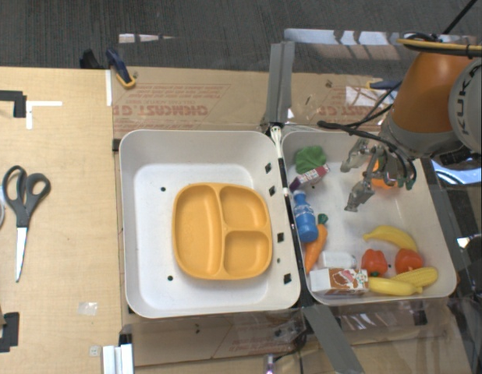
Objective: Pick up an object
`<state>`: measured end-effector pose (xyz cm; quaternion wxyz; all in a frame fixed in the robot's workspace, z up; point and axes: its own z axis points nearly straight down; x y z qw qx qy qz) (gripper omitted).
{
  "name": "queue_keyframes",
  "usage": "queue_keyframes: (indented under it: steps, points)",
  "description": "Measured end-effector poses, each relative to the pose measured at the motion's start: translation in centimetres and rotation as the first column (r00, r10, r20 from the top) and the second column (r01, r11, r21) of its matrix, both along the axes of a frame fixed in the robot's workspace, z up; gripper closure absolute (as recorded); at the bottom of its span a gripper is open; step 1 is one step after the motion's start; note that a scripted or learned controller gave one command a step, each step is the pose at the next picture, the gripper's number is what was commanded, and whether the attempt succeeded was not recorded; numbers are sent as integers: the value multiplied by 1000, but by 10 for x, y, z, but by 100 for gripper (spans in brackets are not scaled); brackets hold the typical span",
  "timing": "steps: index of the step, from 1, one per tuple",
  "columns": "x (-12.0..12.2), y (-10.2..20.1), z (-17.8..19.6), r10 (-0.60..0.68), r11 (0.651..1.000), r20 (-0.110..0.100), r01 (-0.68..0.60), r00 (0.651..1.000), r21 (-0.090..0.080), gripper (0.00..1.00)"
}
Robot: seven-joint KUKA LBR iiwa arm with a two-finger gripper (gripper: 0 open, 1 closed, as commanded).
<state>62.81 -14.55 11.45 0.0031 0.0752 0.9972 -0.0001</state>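
Grey-and-orange arm leans over the right bin (440, 209), gripper (369, 179) hanging with fingers spread, an orange item (384, 181) beside them; whether it's gripped, I cannot tell.

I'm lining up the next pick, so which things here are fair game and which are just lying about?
For the job:
tool, over the right bin
blue bottle
carrot
banana
tomatoes
green toy
small carton

Lying about:
yellow divided plate in the left bin
scissors on the bench
clamp
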Motion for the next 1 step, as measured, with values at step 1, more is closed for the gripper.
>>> queue_keyframes:
  steps: [1]
  points:
    - [-45,-72,-14,209,978,-1,-209,978,-2,0]
